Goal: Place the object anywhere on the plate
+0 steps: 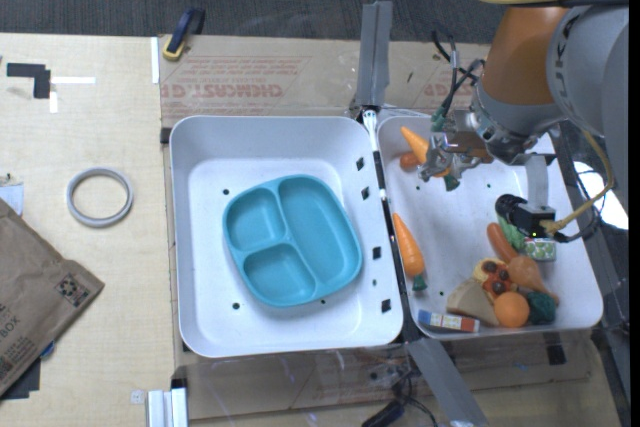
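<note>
Over the right bin [575,310], the claw [443,158] hovers beside a carrot [413,143]; grip unclear, perhaps it'll snatch nothing for the plate [290,240].

The grey KUKA arm [590,35] is seen entering from the right, its orange band [530,20] turned upward above the wrist. The gripper [440,163] is carried low and pointed down and leftward — its metal fingers [432,155] too small and cluttered to be read.
</note>
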Robot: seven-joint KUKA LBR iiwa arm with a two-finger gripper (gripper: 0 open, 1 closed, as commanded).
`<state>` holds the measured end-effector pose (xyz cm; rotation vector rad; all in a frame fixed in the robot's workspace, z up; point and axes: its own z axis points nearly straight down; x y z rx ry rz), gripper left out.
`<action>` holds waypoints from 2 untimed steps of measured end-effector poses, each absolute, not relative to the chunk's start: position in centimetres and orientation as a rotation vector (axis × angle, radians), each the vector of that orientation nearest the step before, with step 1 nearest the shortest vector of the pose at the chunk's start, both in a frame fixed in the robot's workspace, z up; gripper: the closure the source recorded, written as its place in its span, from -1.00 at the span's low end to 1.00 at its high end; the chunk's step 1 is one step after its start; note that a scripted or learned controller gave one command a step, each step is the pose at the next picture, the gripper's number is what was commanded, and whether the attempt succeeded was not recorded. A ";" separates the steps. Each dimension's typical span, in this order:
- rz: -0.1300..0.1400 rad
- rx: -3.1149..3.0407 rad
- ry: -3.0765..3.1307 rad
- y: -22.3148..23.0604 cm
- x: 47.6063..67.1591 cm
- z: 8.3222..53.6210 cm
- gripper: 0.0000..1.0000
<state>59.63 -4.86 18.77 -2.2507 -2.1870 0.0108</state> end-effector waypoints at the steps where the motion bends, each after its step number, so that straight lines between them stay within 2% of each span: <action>1: 0.011 -2.297 -2.138 4.5 53.7 21.5 1.00; 2: 0.011 -2.298 -2.137 4.5 53.7 21.5 -1.00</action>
